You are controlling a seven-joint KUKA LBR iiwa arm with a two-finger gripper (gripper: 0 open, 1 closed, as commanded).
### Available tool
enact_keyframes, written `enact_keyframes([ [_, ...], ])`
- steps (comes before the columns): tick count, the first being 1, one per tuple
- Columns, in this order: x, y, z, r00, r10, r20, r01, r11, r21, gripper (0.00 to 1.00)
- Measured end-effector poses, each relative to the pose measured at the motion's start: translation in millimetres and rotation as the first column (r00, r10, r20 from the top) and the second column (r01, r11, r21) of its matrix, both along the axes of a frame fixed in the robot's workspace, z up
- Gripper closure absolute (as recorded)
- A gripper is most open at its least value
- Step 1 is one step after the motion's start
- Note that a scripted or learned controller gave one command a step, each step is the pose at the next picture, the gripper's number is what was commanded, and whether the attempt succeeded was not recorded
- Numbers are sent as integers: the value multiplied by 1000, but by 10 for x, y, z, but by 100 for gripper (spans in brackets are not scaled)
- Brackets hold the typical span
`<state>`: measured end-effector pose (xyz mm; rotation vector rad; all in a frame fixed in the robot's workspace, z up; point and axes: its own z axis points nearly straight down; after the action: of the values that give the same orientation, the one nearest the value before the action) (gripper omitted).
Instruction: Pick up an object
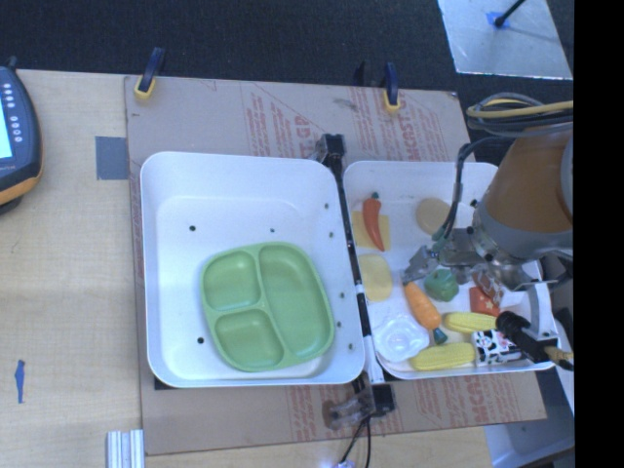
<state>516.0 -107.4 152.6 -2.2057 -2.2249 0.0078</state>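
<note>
Sitting in the left bin (175,188), a green divided plate (265,305), low and toward the right wall. Right bin (390,175) holds the loose pieces: a carrot (422,306) near its middle, a red chili (372,221) and yellow slices (376,277) left of it, two corn cobs (442,357) below, a clear cup (400,340), a tan disc (433,214) above. Gripper (436,264) low over a green piece (443,286) just right of the carrot; grip cannot be told.
</note>
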Motion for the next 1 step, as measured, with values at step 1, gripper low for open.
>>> enact_keyframes([
  [1, 212, -107, -619, 1000, -4, 8, 4, 1000, -4, 0],
])
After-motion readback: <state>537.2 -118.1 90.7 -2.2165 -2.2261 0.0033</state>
